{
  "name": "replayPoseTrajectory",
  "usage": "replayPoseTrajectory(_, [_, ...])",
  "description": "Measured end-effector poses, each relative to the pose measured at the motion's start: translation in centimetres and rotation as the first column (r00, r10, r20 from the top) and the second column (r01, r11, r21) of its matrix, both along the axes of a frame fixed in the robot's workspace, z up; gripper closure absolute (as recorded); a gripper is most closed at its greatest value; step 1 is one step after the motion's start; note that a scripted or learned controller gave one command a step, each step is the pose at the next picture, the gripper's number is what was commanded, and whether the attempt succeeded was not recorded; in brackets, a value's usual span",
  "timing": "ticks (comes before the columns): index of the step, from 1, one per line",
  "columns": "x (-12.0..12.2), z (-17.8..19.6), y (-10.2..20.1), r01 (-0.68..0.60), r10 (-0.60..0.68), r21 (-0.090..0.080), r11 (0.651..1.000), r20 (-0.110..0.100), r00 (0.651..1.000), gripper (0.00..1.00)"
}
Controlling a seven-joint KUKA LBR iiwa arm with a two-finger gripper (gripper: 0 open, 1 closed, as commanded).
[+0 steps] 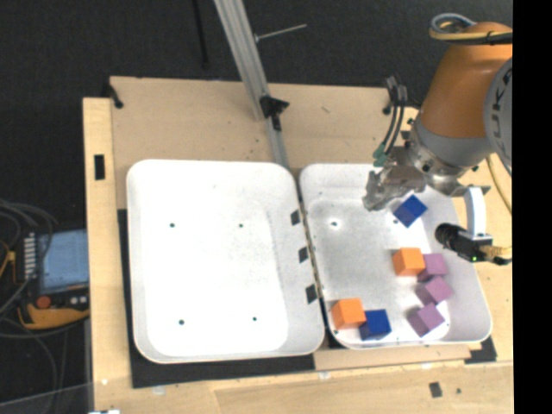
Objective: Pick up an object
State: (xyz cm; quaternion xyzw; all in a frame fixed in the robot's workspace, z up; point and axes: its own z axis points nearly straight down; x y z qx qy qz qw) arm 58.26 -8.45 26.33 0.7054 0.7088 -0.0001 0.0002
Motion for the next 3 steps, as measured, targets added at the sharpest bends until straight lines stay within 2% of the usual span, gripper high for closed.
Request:
replayPoseTrajectory(1, [0.0, -0.9, 6.0, -0.002, 0.002, 0.001, 1.000, 0.000, 1.000, 1.00])
replayPoseTrajectory(3, [-2.9, -2.4, 16.9, -0.003, 0.003, 0.002, 1.000, -0.002, 1.000, 1.00])
